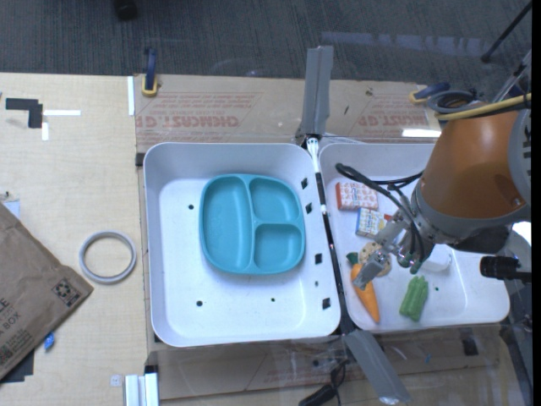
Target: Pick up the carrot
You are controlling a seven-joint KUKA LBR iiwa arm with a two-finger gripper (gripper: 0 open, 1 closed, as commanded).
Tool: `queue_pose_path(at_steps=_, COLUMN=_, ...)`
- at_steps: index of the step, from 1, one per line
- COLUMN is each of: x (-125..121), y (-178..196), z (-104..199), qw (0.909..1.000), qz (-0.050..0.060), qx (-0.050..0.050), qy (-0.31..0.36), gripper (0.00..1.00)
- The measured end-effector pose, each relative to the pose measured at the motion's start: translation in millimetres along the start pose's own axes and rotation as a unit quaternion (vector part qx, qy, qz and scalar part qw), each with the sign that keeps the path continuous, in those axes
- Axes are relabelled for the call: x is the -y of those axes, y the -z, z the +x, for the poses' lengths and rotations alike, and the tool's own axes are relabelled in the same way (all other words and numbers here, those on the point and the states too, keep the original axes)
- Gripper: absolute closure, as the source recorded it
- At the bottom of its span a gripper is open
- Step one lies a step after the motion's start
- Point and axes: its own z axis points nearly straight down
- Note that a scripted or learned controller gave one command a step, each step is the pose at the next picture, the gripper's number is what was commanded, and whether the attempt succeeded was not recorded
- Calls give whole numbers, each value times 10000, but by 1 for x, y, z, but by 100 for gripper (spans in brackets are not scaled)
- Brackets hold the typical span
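The carrot (367, 299) lies on the floor of the right bin (473, 309), near its front left corner, with its pointed tip toward the front edge. My gripper (375, 263) hangs just over the carrot's thick end, at the end of the grey wrist below the orange band (473, 172). From this angle I cannot make out whether it touches the carrot. The arm's bulk hides the back right part of the bin.
A green vegetable-like piece (413, 299) lies right of the carrot. A red and white packet (356, 195) and a small patterned card (368, 222) sit behind the gripper. The left bin (169, 252) holds a blue divided plate (252, 224). A tape ring (107, 255) lies on the bench.
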Motion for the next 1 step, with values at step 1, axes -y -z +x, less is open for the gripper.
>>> queue_pose_path(at_steps=1, x=25, y=0, z=-17, qw=9837, qz=7, qx=-1, qy=-1796, gripper=0)
